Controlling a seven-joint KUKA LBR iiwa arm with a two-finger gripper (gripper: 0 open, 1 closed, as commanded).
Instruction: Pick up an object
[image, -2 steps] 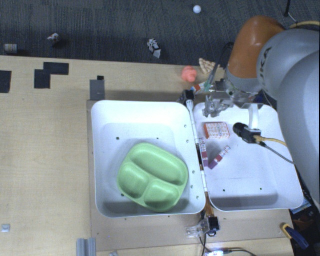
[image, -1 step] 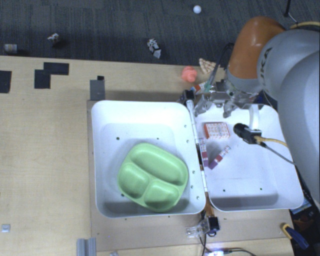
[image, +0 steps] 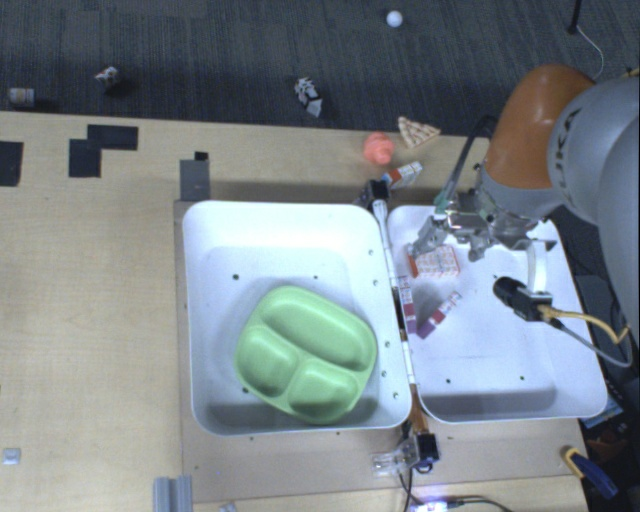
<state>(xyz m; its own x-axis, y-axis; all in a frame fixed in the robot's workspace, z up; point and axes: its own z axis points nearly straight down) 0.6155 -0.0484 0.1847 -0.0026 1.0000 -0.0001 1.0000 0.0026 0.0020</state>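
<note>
The jaws of the gripper (image: 447, 232) hung spread just above a small red-and-white box (image: 435, 263) in the right bin (image: 520, 390), so a good grasp probably meant centring over the box before descending and closing squarely on its sides.

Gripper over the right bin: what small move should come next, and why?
Probably a short descent. The gripper hovers at the right bin's far end, just above a small pink-and-white box, with nothing visibly held. Lowering would bring it around the box.
</note>
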